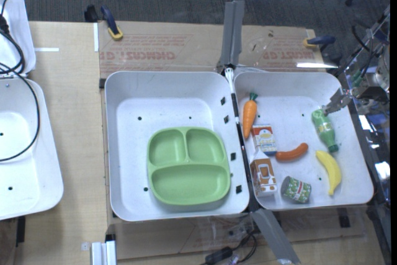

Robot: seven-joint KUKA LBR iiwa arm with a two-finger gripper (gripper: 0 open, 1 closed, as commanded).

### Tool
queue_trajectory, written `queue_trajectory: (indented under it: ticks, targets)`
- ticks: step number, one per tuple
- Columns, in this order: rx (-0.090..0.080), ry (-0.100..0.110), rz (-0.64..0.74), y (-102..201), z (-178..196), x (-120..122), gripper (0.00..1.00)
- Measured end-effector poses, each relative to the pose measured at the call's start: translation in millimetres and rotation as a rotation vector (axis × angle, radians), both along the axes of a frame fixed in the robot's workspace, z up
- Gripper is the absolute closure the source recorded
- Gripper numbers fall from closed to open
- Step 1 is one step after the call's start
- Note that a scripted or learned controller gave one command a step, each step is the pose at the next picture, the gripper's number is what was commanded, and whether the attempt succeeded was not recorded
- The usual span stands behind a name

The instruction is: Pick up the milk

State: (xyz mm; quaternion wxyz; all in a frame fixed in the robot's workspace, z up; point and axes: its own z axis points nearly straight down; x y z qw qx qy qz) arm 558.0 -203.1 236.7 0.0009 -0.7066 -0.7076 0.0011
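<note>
Cartons sat nearest the camera in the right bin (353, 192): a brown and white one (263, 177) lay by the bin's near left corner, with a green can (296, 190) on its side just to the right. A banana (329, 171) lay along the right wall. Just behind the brown carton was the milk (265, 139), a small white carton with red and orange print, lying flat near the divider between the bins. A sausage (291, 152) lay just beside it on the right, and a carrot (249, 116) pointed toward the far wall just behind it. A green bottle (324, 128) lay toward the far right of the same bin. In the left bin (124, 152), a green divided plate (188, 166) rested on the floor of the bin, toward its near side. Farther right, above the bottle, the pincer (335, 102) reached in at the bin's edge, well apart from the milk; whether it was open or closed could not be told. Brown cardboard (186, 46) covered the surface behind both bins, with a clamp (111, 25) at its far left corner.
</note>
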Motion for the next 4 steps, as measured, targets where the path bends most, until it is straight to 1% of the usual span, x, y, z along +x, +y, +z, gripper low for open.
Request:
queue_trajectory:
  ticks: [1, 2, 3, 4]
  targets:
    - [0.001, -0.001, 0.264, 76, -64, -21, 0.0]
    - [0.0, -0.003, 0.439, 82, -133, -71, 0.0]
    - [0.001, -0.004, 0.751, 51, -52, -66, 0.0]
    - [0.0, -0.003, 0.576, 133, -46, -48, 0.0]
